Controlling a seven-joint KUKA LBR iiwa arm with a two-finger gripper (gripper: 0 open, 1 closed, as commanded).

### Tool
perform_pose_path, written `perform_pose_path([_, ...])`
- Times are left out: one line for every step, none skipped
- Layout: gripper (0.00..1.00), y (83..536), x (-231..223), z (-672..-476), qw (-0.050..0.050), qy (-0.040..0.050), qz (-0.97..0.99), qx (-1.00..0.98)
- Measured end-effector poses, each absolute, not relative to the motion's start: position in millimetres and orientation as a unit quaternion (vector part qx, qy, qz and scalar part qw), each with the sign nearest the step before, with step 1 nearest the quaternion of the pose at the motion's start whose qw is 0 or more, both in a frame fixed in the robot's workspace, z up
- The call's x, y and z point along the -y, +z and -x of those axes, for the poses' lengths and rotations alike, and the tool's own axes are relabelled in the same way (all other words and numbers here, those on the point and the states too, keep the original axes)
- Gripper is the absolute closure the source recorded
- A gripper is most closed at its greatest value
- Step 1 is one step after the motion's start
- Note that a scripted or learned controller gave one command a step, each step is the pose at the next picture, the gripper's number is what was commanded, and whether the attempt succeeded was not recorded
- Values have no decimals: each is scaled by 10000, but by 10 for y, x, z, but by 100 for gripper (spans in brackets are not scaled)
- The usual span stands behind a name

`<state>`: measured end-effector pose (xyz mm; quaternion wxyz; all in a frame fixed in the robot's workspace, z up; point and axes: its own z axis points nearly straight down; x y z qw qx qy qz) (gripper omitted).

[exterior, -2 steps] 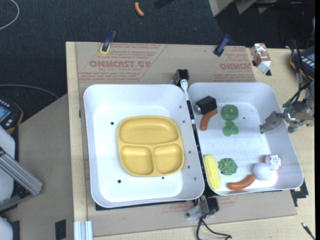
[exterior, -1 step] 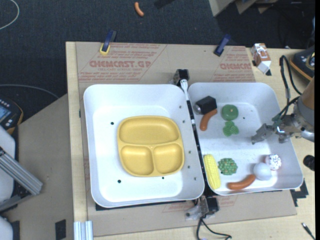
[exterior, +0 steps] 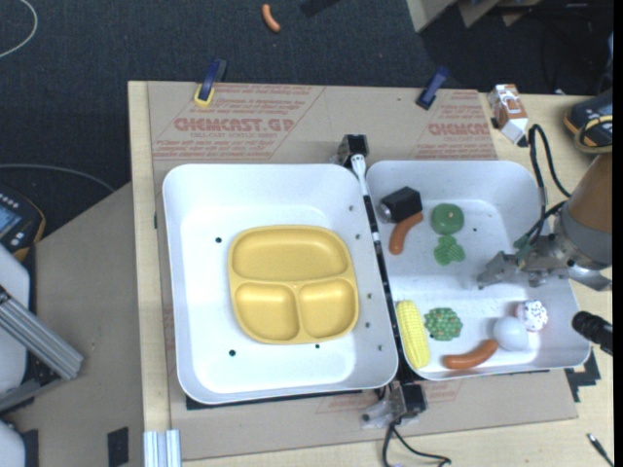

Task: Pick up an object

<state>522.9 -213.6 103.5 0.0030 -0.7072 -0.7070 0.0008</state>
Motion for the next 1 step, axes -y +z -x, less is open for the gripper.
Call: perform_pose_path([0, 835, 2123, -5228, 30, 3, 7067, 7075])
